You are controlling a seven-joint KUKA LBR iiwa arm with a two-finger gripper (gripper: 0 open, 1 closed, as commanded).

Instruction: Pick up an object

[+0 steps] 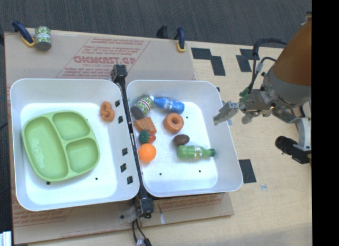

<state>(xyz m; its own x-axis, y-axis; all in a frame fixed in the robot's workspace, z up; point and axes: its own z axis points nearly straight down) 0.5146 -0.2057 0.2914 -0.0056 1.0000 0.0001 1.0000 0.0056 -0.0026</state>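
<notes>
The claw (pixel 229 111) hangs over the right edge of the right bin (pixel 225 149); I cannot tell how it is set. In this bin lie a green bottle (pixel 195 152), a donut (pixel 173 122), an orange (pixel 147 153) and a blue bottle (pixel 169 104). The left bin (pixel 21 181) has a green plate (pixel 60 145).

Bench (pixel 265 208) under cardboard (pixel 106 56), bins (pixel 69 88).

The grey and orange arm (pixel 294 54) is cut off by the right edge of the camera view. The gripper (pixel 226 111) is small and dark; whether it is spread or closed cannot be told. A dark object (pixel 139 112) in the right bin (pixel 225 157) lies partly hidden behind the small can (pixel 144 103). Cables (pixel 139 233) run off the bottom edge.
</notes>
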